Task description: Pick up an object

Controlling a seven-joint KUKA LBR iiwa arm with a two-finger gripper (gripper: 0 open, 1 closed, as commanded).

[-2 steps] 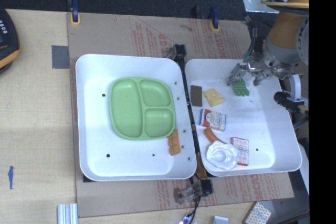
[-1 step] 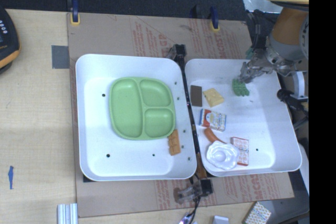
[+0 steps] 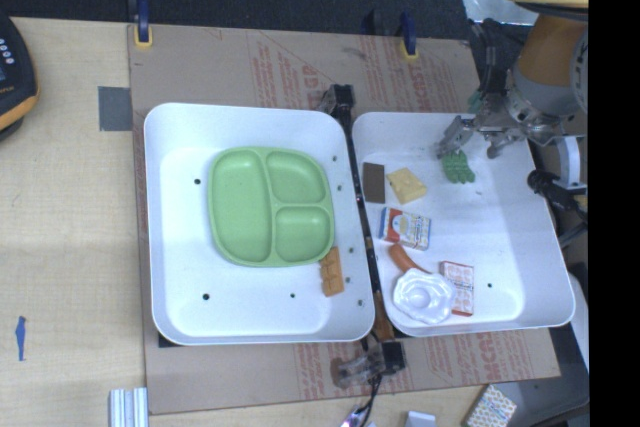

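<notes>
My gripper hangs over the far part of the right bin, its two fingers spread open. Just below and slightly in front of it lies a small green ridged object, between the fingertips' line but not clamped. Further left in the same bin lie a yellow wedge, a brown rectangle, a red, white and blue packet, an orange sausage-shaped piece, a clear plastic cup and a red and white packet.
The left bin holds a green divided plate and an orange cracker-like piece near its right wall. A dark ridge separates the two bins. The arm's grey and orange body stands at the right bin's far right corner.
</notes>
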